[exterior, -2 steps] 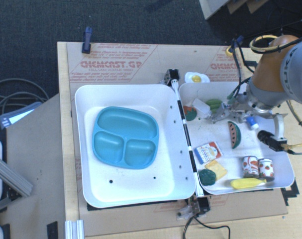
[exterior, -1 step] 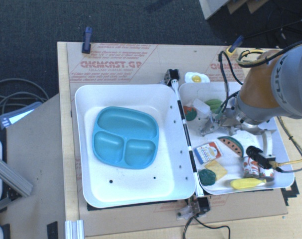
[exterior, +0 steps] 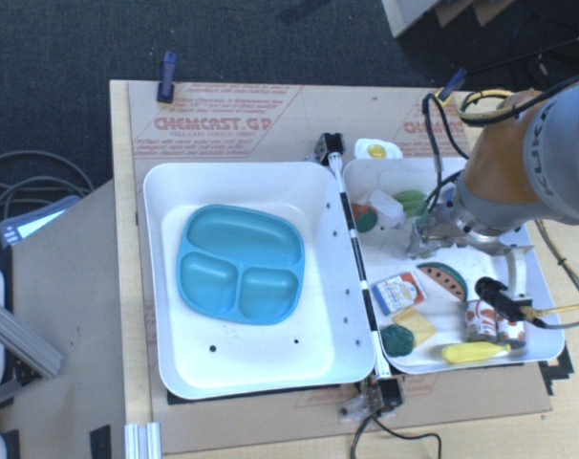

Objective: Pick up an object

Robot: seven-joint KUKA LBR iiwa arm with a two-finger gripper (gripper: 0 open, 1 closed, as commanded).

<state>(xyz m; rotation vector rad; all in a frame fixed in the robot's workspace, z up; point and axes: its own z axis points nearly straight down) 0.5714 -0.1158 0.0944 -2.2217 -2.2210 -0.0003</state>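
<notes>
Two white bins sit side by side on the worktop point(exterior: 223, 113). The left bin point(exterior: 165, 256) holds a blue divided tray point(exterior: 240, 264) at its centre. The arm point(exterior: 519, 161) enters from three o'clock, and its claw point(exterior: 425, 237) hangs low over the right bin point(exterior: 547, 352). Below it lie a watermelon slice point(exterior: 442, 280), a snack packet point(exterior: 397, 293), a can point(exterior: 481, 321), a yellow banana point(exterior: 474, 353) toward five o'clock, and a dark green lump point(exterior: 397, 339) beside a yellow block point(exterior: 420, 326).
</notes>
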